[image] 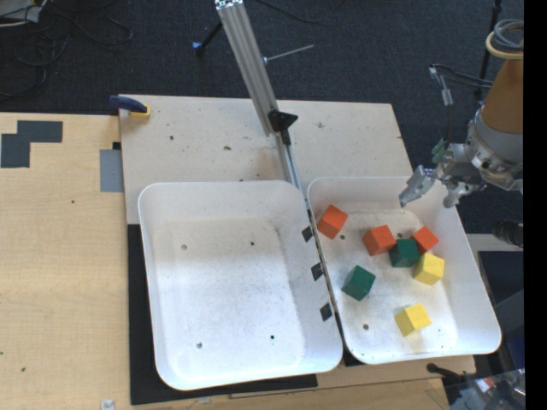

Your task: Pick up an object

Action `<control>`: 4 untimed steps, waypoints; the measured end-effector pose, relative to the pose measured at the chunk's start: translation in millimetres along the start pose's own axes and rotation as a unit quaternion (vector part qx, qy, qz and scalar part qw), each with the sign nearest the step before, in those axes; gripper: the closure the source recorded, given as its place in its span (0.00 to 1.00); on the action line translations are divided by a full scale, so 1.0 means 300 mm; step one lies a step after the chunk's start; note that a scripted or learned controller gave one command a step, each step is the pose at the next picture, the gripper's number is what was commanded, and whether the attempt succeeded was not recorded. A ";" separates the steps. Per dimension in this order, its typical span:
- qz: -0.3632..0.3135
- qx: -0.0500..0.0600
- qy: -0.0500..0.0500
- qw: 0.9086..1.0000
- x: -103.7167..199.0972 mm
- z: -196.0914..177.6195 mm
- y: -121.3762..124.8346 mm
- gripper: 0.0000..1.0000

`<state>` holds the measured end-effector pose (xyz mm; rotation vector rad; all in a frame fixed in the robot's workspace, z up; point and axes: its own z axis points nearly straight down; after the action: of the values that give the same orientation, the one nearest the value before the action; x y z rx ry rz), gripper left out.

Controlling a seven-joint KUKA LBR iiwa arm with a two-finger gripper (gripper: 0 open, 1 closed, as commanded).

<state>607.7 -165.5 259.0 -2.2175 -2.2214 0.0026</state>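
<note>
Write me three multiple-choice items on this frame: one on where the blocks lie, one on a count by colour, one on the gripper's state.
1. Where do the blocks lie?
A. All in the right bin
B. All in the left bin
C. Split between both bins

2. How many yellow blocks are there?
A. One
B. Two
C. Four

3. What is the gripper doing?
A. Holding a green block
B. Pressing on a yellow block
C. Hanging open with nothing between its fingers

Answers:
1 A: every block sits inside the right bin, among them the lone orange block.
2 B: one yellow block lies by the cluster, the other yellow block nearer the front rim.
3 C: the gripper hangs over the bin's far right corner, fingers spread, no block between them.
</note>
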 end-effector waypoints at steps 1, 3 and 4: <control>0.000 0.000 0.000 1.000 0.000 0.000 0.000 0.00; -0.001 0.002 0.000 1.000 -0.006 0.326 0.003 0.00; 0.001 0.002 0.001 1.000 0.000 0.540 -0.008 0.00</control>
<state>604.9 -165.5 97.0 -2.2171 -2.2155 0.0061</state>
